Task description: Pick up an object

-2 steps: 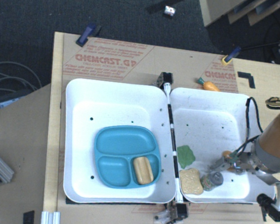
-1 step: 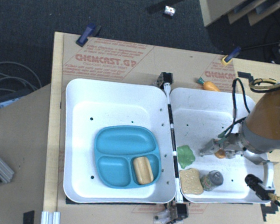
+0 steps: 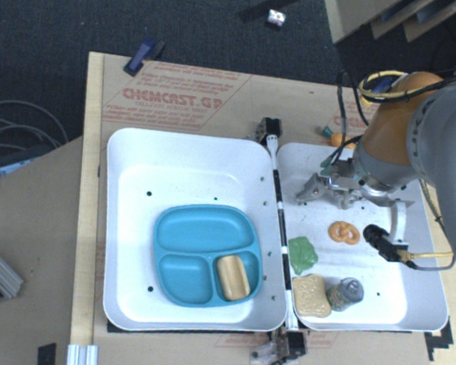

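My gripper point(image 3: 324, 198) hangs over the back left part of the right bin point(image 3: 410, 309), open, with nothing between its fingers. An orange pretzel-shaped piece point(image 3: 343, 232) lies just in front of it and to the right. Nearer the front sit a green lump point(image 3: 302, 254) against the dividing wall, a tan speckled slab point(image 3: 311, 295) and a small grey capped object point(image 3: 347, 292). In the left bin point(image 3: 131, 167), a blue divided tray point(image 3: 197, 235) holds a golden-brown roll point(image 3: 234, 276) in its front right compartment.
The grey arm with its orange band point(image 3: 394, 127) crosses the right bin's back right corner. A black part with a cable point(image 3: 385, 243) sticks out beside the pretzel piece. Both bins rest on a cardboard sheet point(image 3: 181, 94); cables lie at the left.
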